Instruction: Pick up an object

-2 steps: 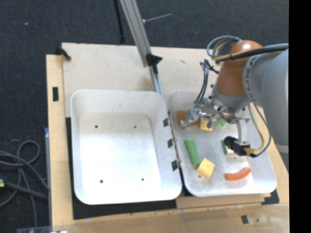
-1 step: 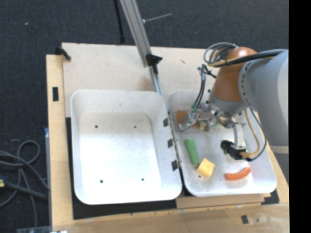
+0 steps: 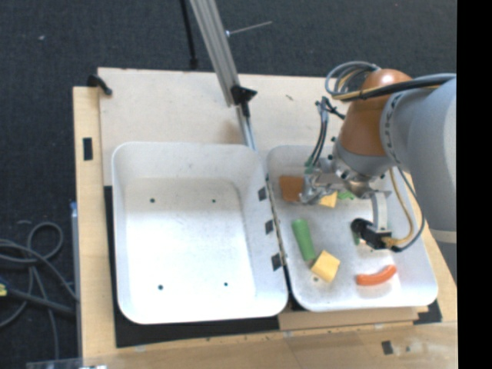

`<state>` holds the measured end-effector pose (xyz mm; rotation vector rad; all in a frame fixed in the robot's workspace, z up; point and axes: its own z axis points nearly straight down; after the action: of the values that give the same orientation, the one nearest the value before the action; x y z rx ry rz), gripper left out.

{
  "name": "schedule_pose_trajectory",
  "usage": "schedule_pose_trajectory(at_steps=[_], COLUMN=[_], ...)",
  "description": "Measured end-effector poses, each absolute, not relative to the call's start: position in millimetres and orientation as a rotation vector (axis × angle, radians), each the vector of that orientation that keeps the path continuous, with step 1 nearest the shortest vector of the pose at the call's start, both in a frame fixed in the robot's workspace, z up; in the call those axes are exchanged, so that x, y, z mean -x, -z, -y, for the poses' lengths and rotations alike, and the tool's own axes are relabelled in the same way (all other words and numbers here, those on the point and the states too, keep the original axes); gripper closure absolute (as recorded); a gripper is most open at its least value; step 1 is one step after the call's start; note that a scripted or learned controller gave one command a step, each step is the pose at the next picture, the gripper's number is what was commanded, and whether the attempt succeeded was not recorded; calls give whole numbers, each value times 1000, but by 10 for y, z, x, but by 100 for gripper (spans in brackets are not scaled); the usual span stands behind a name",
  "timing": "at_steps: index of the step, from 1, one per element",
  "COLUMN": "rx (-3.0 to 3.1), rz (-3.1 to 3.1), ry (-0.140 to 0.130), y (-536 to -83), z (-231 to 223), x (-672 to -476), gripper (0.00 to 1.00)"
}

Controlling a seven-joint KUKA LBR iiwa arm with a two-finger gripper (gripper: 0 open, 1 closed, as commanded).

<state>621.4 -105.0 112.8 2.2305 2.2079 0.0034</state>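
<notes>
Claw low in right bin | grip state unclear | brown block partly hidden

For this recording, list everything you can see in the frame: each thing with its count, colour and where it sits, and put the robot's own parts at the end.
bins: 2, white, side by side on the bench
bench: 1, tan, under both bins
green cylinder: 1, green, right bin, near its left wall
yellow block: 1, yellow, right bin, toward the front
orange piece: 1, orange-red, curved, right bin, front right
brown block: 1, brown, right bin, back left, beside the claw
small yellow piece: 1, yellow, right bin, just under the claw
metal rail: 1, silver, slanting over the bench's back edge
cables: several, dark, on the floor at left
arm: 1, grey with an orange band, reaching in from the right
claw: 1, metallic, low over the back of the right bin
</notes>
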Motion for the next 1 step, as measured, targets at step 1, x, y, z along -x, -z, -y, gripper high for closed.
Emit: schedule_pose_trajectory(at_steps=[1], rx=[-2220], rz=[-2215], ry=[-8], y=[-1718], z=[1096], x=[-6319], gripper=[100])
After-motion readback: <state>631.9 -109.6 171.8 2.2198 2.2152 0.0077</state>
